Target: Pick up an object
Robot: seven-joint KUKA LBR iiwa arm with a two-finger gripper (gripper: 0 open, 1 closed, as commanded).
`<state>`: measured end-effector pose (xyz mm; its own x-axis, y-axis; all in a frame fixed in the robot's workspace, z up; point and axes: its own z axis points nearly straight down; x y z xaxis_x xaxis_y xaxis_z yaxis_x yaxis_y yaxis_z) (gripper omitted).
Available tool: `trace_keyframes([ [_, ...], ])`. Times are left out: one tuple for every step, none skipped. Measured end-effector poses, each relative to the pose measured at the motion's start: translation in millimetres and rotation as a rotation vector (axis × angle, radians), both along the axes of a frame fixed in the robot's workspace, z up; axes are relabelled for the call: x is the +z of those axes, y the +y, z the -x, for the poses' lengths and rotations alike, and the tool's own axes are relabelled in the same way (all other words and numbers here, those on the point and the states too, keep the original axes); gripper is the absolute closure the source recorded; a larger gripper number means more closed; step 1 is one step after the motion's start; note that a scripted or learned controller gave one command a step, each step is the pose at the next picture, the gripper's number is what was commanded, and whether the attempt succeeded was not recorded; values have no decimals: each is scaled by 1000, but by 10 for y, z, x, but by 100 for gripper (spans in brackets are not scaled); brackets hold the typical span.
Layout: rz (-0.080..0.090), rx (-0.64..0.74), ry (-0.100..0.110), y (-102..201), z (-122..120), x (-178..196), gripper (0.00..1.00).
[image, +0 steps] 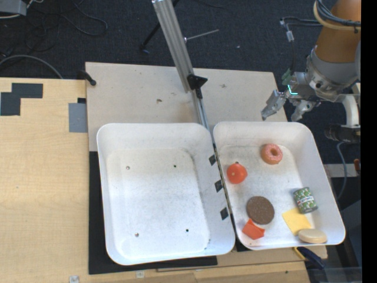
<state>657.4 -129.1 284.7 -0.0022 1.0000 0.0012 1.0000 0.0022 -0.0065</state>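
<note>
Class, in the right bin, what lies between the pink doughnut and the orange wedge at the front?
In the camera view, the brown round disc lies between the pink doughnut and the orange wedge.

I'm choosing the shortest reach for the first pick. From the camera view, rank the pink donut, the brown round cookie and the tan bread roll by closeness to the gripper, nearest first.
Measured from the gripper, above the right bin's far rim:
1. Pink donut, far part of the right bin, just below the gripper.
2. Brown round cookie, middle of that bin, toward its near side.
3. Tan bread roll, near right corner.
</note>
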Motion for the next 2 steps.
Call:
trace_keyframes([
  [1, 2, -4, 2, -7, 25, 0],
  [0, 2, 2, 40, -34, -617, 0],
])
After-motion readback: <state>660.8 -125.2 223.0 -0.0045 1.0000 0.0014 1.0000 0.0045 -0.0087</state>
